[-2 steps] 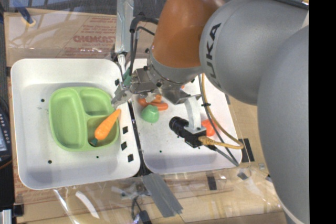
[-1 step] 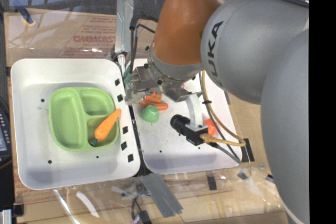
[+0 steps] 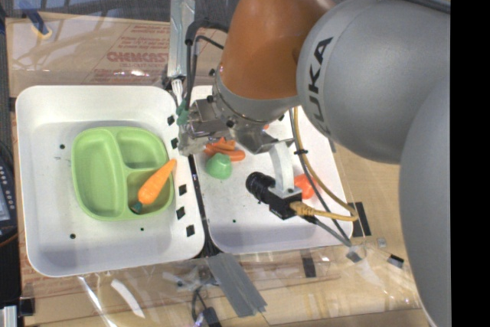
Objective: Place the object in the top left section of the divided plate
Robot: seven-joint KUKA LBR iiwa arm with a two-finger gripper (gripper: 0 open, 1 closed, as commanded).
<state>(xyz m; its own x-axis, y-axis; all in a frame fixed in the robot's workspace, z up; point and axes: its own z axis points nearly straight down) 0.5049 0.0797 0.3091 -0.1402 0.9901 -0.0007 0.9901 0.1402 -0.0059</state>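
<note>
Gripper [image 3: 200, 135] state I cannot tell. At left, the plate [image 3: 96, 172] sits in the left bin [image 3: 38, 241]; the carrot [image 3: 157, 181] lies across its lower right section. It wants lifting and setting squarely into the top left section.

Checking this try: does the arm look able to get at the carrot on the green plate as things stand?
Probably yes: the carrot lies uncovered across the green plate's right-hand sections, nothing on top, and the arm hangs over the neighbouring bin.
</note>
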